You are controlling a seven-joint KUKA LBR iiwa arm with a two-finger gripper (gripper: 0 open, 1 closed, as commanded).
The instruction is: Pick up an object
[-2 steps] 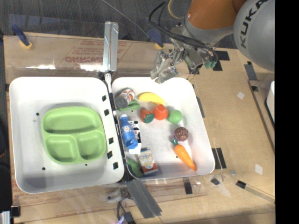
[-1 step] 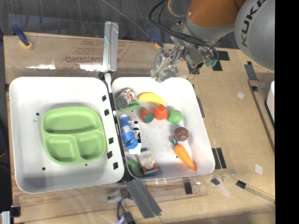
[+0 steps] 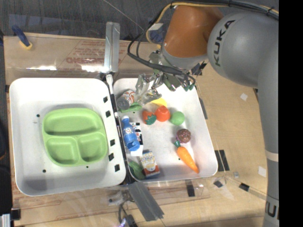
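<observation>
Lying in the right bin (image 3: 204, 126) — one carrot (image 3: 187, 158), one blue bottle (image 3: 128, 132) — tool (image 3: 147, 90) grip unclear.

One fixed camera looks down aslant on both white bins (image 3: 28, 183).

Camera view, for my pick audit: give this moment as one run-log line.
arm: over right bin | gripper: at bin's far end, above yellow toy | divided green tray: left bin
</observation>
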